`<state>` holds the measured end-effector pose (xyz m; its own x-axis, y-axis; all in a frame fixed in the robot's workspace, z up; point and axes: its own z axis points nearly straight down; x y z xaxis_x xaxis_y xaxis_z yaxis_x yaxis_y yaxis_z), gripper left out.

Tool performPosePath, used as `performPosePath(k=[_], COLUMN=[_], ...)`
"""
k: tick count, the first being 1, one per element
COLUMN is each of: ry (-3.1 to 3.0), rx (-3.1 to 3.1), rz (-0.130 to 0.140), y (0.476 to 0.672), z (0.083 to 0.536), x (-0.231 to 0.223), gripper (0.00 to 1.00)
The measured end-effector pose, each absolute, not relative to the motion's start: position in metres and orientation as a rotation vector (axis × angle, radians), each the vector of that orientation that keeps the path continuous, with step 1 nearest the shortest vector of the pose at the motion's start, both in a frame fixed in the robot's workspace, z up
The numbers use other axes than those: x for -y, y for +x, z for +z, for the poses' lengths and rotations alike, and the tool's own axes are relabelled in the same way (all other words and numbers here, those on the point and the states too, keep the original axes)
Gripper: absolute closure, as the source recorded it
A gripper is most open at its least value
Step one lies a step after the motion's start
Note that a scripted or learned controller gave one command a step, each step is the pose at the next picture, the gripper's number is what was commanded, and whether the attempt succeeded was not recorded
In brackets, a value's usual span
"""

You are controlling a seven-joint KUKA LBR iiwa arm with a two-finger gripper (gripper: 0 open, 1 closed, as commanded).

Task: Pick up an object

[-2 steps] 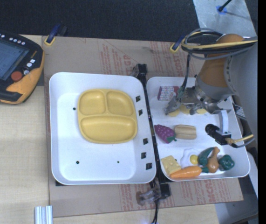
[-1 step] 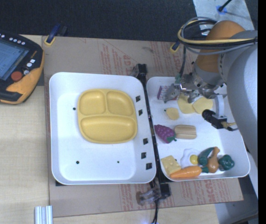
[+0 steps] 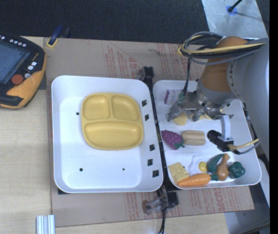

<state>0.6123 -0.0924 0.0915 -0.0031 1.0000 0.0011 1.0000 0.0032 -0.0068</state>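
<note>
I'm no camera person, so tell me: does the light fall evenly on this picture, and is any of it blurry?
Camera view: light is uneven, with the left bin bright white and the floor at the top nearly black; the gripper casts shade on the right bin; the small toys look soft, and the arm is hazy.

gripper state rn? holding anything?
Gripper: cannot be told; low over the right bin, near its back left corner, no object seen in its grasp.

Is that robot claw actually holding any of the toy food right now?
It cannot be told: the gripper is down in the right bin, beside a small yellow piece.
</note>
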Motion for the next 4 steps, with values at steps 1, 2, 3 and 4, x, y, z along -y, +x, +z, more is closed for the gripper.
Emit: performPosePath(k=[1,2,3,4], ry=[-2.215,-2.212,-2.219,-2.216], rx=[2.231,2.227,2.223,2.22], rz=[-0.001,0.004,0.003,0.007], y=[0.659,0.656,0.656,0.622], z=[0.093,0.092,0.092,0.092], x=[0.1,0.092,0.11,0.095], gripper=[0.0,0.0,0.0,0.0])
